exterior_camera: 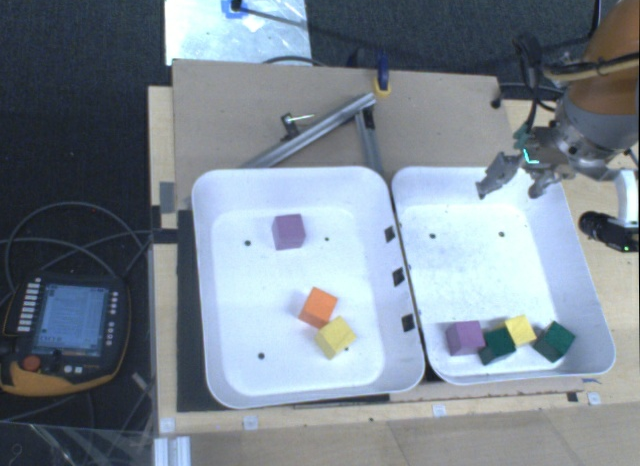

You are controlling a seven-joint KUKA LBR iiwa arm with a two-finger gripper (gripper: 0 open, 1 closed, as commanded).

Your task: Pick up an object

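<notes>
- At the left bin [215, 284], from left to right, lie a purple cube [288, 231], an orange cube [318, 306] and a yellow cube [335, 336] touching it, all well apart from the gripper.
- Lower in the right bin [580, 254] sit a purple block [464, 336], a dark green block [496, 345], a yellow block [520, 329] and another green block [554, 340].
- Upper right, the gripper [515, 181] hangs over that bin's far edge, fingers spread and holding nothing.
- Brown bench board [430, 114]; dark carpet [80, 74]; a teach pendant [65, 334] lower left.

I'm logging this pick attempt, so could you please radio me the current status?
Gripper open, holding nothing, over right bin's far edge. Purple block and neighbours untouched along near wall. Nothing in the way.
</notes>
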